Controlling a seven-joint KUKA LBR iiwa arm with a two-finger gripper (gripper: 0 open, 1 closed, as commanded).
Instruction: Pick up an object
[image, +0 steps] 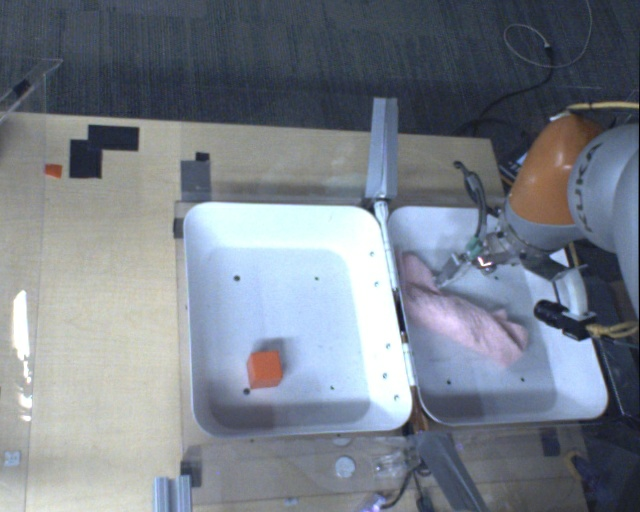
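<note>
Arm (575, 190) reaching in over right bin (575, 400), gripper (468, 262) angling down just above pink cloth (460, 322); jaws' state unclear.

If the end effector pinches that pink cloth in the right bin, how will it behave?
The pink cloth lies crumpled and flat in the right bin, so it is probably floppy: expect it to drape and trail from a pinch. It looks thin, likely light. Pushed by the end effector, it would probably bunch, not slide.
</note>
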